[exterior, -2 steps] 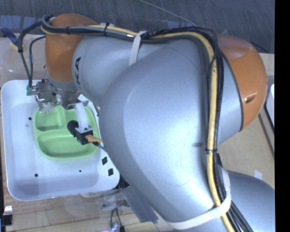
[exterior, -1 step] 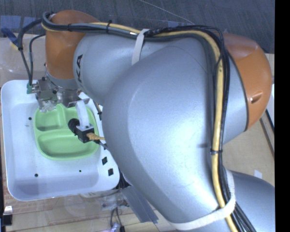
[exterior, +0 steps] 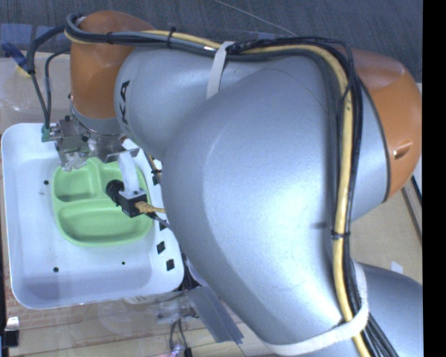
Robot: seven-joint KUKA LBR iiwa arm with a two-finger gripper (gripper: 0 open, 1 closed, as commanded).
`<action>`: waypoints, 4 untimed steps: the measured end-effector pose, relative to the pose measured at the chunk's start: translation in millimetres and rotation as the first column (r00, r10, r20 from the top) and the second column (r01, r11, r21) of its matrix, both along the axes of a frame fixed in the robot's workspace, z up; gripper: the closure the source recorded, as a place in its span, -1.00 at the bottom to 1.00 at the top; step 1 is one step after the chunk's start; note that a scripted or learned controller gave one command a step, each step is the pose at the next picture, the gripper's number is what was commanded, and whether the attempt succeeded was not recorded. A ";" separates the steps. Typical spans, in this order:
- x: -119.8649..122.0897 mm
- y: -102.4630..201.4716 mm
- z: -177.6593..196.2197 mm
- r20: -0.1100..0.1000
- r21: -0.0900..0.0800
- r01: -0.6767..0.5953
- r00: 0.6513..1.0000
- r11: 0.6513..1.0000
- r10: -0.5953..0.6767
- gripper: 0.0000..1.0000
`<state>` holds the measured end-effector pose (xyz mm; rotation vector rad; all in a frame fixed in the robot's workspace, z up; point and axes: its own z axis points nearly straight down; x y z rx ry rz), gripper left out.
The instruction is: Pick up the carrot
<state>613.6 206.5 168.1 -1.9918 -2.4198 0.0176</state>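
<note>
Here, seen from above at a slant, a large grey robot arm [exterior: 282, 192] fills most of the picture, reaching in from the right and blocking much of the bench. An orange band [exterior: 97, 65] wraps the arm just above its wrist at the upper left, and a second orange section [exterior: 390, 125] shows at the far right. A bundle of black and yellow cables [exterior: 342, 125] runs along the top of the arm and down its right side, held by a pale strap.

Below the wrist, the gripper [exterior: 78, 155] hangs over the upper left corner of a light green divided tray [exterior: 97, 225]. The gripper's metal parts are small and partly hidden by the wrist, so how far it is open, and whether it has hold of anything, cannot be told.

The green tray lies inside a shallow white bin [exterior: 30, 274] on the left of the bench. A black fitting [exterior: 123, 195] on the arm sits over the tray's right edge, with a small orange-yellow tip [exterior: 154, 212] poking out beside it. Whether that tip is the carrot cannot be told; the arm covers the rest of the bin's right side
</note>
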 end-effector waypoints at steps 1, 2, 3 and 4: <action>-0.1 0.7 9.6 -0.002 -0.001 -0.007 1.000 1.000 0.007 1.00; 19.7 2.1 133.3 0.020 0.008 0.113 0.993 0.994 -0.113 1.00; 42.4 -0.8 123.1 0.014 0.003 -0.158 0.987 0.987 0.158 1.00; 42.6 -6.2 129.2 0.015 0.003 -0.021 1.000 1.000 0.021 1.00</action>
